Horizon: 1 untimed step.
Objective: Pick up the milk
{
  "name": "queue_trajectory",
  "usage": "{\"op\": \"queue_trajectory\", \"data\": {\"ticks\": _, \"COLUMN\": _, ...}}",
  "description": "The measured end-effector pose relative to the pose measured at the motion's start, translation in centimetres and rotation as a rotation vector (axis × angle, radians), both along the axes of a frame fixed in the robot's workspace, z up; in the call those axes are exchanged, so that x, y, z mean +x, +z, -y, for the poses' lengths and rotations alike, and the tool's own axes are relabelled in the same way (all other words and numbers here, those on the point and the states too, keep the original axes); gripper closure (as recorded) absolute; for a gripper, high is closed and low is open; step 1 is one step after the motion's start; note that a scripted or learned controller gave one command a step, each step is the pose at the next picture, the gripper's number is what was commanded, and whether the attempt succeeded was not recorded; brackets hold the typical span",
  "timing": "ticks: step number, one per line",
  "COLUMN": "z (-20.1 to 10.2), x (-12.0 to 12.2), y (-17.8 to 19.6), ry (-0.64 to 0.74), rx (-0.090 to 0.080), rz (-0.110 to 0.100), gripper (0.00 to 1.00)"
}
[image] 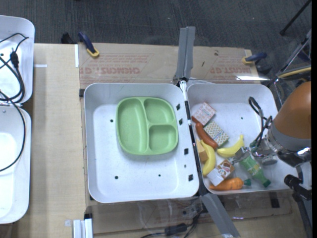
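dark carpet lies behind a pale wooden bench [54, 133] that bears two shallow white bins side by side; left bin [99, 182] holds a green divided plate [147, 125] lying flat in its upper middle; right bin [233, 95], touching the left bin along their shared rim, holds a cluster of play food; taking the plate as landmark, everything else sits to its right: a pink-and-white packet [203, 113] nearest the top, a chequered packet [216, 132] just below it, a red-orange sausage [205, 134] alongside, two yellow bananas [231, 148], and an orange carrot [228, 184] lowest; the milk [221, 170], a small white carton with a printed face, lies tilted between the bananas and the carrot, touching the carrot; a green bottle [252, 166] lies further right; the hand [255, 154] of the grey arm with its orange band [297, 113] hovers over that bottle, and i cannot tell how it is set
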State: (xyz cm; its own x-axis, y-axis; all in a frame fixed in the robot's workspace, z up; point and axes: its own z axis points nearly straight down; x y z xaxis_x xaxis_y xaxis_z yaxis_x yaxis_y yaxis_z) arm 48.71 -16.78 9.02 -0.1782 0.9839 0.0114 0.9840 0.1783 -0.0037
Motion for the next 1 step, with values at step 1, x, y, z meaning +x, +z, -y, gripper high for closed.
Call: {"op": "queue_trajectory", "data": {"ticks": 1, "z": 0.32, "x": -0.74, "y": 0.02, "ry": -0.077, "rx": 0.005, "rz": 0.000, "gripper": 0.00}}
